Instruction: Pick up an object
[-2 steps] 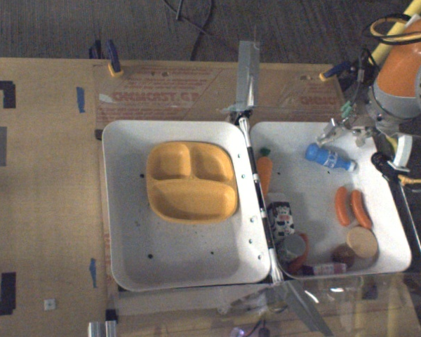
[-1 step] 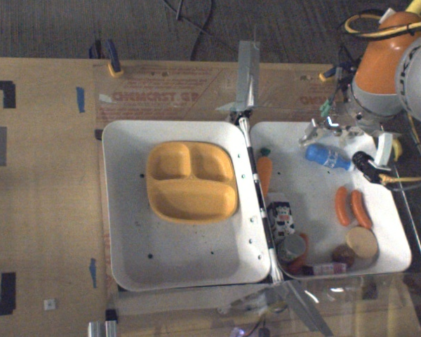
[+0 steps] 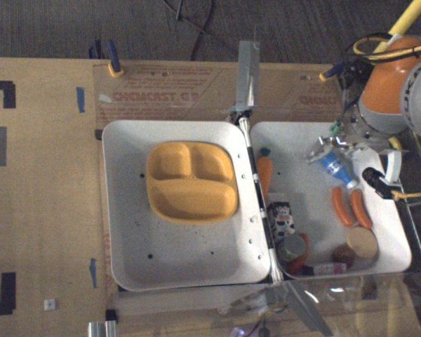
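My gripper (image 3: 328, 148) hangs over the back of the right bin (image 3: 302, 188), on the grey arm with its orange band. A small blue bottle (image 3: 337, 168) lies right beside it, toward the front; I cannot tell whether they touch. Two orange-red sausages (image 3: 351, 208) lie side by side in front of the bottle. An orange carrot (image 3: 264, 175) rests along the bin's left wall. A cow-patterned carton (image 3: 282, 220) and a grey can (image 3: 292, 246) sit at the front left.
A round tan lid (image 3: 363, 243), a dark ball (image 3: 342, 255) and a pink bar (image 3: 330, 267) crowd the right bin's front. The left bin (image 3: 126, 244) holds a yellow divided plate (image 3: 192, 181). A metal rail (image 3: 256, 188) separates the bins.
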Tool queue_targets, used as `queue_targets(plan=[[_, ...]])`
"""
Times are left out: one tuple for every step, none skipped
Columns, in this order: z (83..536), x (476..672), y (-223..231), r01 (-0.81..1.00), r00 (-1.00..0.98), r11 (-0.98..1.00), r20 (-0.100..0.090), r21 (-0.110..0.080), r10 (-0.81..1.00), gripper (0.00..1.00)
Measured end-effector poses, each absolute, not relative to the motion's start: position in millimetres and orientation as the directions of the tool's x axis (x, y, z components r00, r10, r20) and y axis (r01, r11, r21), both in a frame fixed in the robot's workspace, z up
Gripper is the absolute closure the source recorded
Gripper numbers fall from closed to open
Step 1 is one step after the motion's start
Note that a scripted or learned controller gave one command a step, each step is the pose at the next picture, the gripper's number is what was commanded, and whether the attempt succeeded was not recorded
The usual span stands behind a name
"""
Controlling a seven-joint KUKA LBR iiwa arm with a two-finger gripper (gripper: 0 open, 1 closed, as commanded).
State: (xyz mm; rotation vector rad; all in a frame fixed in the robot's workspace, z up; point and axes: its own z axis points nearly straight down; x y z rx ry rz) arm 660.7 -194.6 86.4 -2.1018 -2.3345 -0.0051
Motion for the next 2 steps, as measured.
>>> queue_targets(plan=[[98.3, 662.2, -195.3, 0.994, -0.105, 0.105, -0.001, 0.007, 0.994, 1.0], [243.0, 661.2, -167.7, 1.0, -0.006, 0.006, -0.002, 0.006, 1.0, 1.0]])
